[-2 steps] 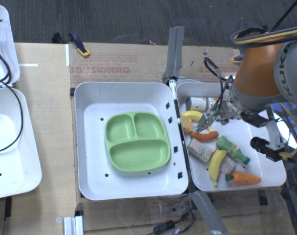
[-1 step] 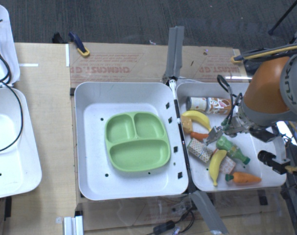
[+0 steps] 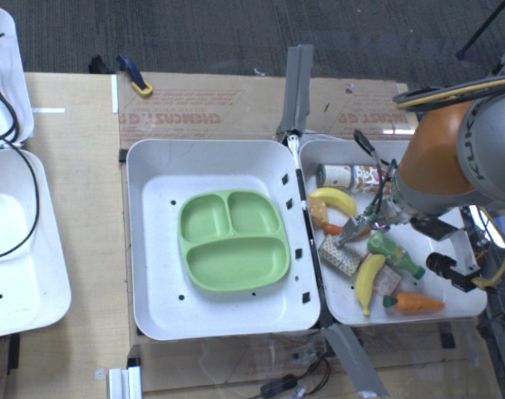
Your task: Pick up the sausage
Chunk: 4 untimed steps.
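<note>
Carrot (image 3: 415,303) at bin edge (image 3: 418,317), gripper (image 3: 353,233) mid-clutter

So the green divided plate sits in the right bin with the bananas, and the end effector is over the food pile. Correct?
Not quite. The green divided plate lies alone in the left bin, as the camera view shows. The bananas are in the right bin, and the end effector is indeed over that food pile.

The arm (image 3: 452,156) hides part of the right bin (image 3: 477,306) and runs off the right edge; the gripper (image 3: 352,233) is too small to show its grip; a white tub (image 3: 19,248) is cut off at the left edge.
</note>
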Each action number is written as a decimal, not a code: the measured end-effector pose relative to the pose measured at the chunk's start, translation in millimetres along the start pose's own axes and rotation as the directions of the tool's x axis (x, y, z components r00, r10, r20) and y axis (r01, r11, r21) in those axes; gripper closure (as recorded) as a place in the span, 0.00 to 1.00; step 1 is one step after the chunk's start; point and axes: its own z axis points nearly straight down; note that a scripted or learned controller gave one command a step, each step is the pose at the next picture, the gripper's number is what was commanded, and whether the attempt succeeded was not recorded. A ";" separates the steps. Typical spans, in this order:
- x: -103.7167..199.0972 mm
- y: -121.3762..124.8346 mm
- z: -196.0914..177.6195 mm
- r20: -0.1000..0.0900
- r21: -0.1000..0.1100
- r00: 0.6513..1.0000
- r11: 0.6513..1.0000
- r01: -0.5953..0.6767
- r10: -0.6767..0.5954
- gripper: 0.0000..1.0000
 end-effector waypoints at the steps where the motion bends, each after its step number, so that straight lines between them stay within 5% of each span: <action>1: 0.4 -0.1 -5.7 -0.003 0.004 1.000 1.000 -0.002 0.002 1.00; 2: 0.4 0.0 -5.8 -0.003 0.004 1.000 1.000 -0.002 0.002 0.00; 3: -0.3 0.1 -12.4 -0.003 0.006 1.000 1.000 -0.004 0.004 1.00; 4: -0.2 0.1 -12.4 -0.003 0.007 1.000 1.000 -0.004 0.004 0.00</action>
